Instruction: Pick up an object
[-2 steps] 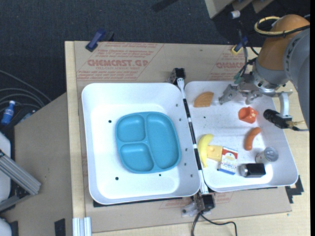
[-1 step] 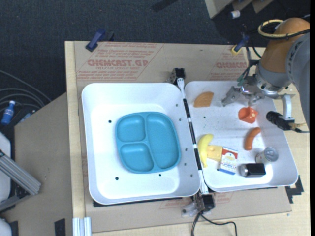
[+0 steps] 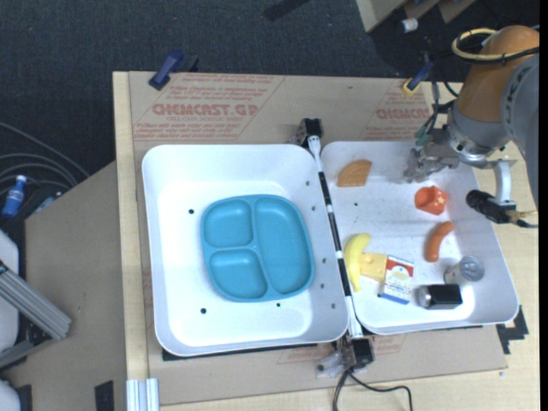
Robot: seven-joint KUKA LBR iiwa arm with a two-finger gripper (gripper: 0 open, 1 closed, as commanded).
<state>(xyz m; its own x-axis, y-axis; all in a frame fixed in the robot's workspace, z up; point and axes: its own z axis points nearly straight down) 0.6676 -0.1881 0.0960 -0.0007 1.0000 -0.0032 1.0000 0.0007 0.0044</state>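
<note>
In the right bin (image 3: 479,311), a tan bread-like piece (image 3: 354,173) lies at the back left. A red-orange pepper-like toy (image 3: 431,199) and an orange sausage (image 3: 437,241) sit towards the right side. A yellow banana (image 3: 353,250), a cheese wedge (image 3: 373,266), a small printed box (image 3: 396,282), a black block (image 3: 440,295) and a grey round piece (image 3: 467,270) lie along the front. My gripper (image 3: 422,168) hangs low over the bin's back right, just behind the red toy, and I see nothing held in it.
The left bin (image 3: 171,187) holds a blue divided plate (image 3: 257,247). A black bar (image 3: 330,221) runs where the two bins meet. Blue clamps (image 3: 167,69) sit on the cardboard-covered bench. The arm (image 3: 492,92) stands over the right bin's back right corner.
</note>
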